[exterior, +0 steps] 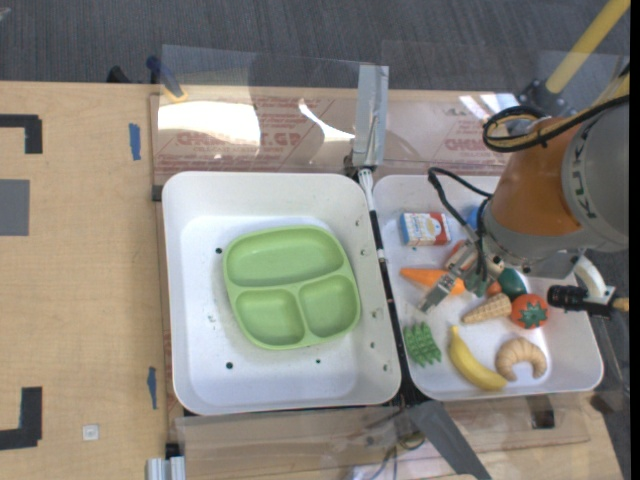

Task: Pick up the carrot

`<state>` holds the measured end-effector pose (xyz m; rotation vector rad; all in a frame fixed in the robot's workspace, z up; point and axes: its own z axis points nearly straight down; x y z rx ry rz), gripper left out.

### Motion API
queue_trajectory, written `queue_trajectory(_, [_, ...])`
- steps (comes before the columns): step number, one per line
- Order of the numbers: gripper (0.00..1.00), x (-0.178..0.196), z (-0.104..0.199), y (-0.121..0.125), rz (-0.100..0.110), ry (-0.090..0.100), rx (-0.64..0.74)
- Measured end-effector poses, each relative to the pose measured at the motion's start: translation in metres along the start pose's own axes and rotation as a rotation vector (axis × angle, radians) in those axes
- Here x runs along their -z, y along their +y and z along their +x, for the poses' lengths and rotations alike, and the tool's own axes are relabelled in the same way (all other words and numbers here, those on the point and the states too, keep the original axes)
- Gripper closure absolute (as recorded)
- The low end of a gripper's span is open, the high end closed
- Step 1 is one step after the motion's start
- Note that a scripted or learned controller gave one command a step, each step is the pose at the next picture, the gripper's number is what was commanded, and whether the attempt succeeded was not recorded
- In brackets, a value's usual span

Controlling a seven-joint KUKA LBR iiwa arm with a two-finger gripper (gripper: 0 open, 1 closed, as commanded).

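Observation:
The orange carrot [424,276] lies in the right bin [580,373], near its left wall, with its tip pointing left. My gripper [447,278] is low over the carrot's thick right end. It is open, with one finger [433,299] on the near side and the other on the far side of that end. The carrot rests on the bin floor. The grey arm with its orange band [530,193] reaches in from the right and hides part of the bin behind it.
The right bin also holds a small milk carton [425,228], a green leafy toy [422,343], a banana [472,360], a croissant [522,358], an ice-cream cone [487,310] and a red fruit [530,311], all close together. A green divided plate [290,286] lies in the left bin [190,268].

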<state>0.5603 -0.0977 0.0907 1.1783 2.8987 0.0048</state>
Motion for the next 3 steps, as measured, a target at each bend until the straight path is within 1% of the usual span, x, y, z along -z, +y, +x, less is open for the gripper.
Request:
queue_trajectory(1, [0.00,0.000,0.017,-0.025,-0.003,0.000,-0.361])
queue_trajectory(2, [0.00,-0.001,0.003,-0.004,0.002,0.003,-0.832])
queue_trajectory(3, [1.00,0.010,0.001,-0.005,0.001,-0.003,-0.831])
